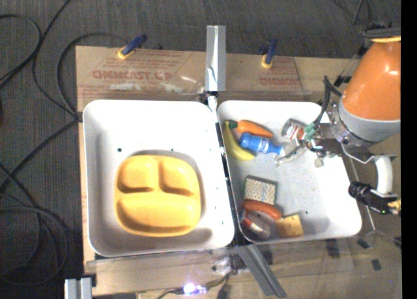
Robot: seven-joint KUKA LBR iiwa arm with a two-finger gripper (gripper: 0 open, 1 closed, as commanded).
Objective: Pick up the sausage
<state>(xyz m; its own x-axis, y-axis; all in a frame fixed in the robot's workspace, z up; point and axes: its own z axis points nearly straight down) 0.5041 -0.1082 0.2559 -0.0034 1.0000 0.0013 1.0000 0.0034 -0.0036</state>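
- Counter (91,73): brown board surface carrying two shallow white bins side by side, with a blue clip (132,45) and a yellow-and-blue clip (267,53) at its far edge.
- Left bin (98,161): holds one yellow sectioned tray (158,193) with three compartments, lying flat near the bin's middle.
- Right bin (326,206): holds several small items, grouped along its left side and near edge.
- Sausage (262,208): reddish-orange, lying flat near the front left of the right bin, just below a small patterned card box (260,191) and just beside a tan block (290,225). A dark round item (255,227) lies touching or nearly touching its near side; what it is cannot be told.
- Far left corner of the right bin: a yellow banana (236,148), an orange carrot (253,128) and a blue bottle (259,143) lie close together, the bottle between the other two.
- Arm: grey with an orange band (374,86), entering from the right over the right bin's far right part.
- Pincer (296,144): positioned over the upper middle of the right bin, just right of the blue bottle, beside a crumpled silvery item (294,129). Whether it is released or clenched cannot be told.
- The pincer is well apart from the sausage, which lies untouched in the bin.
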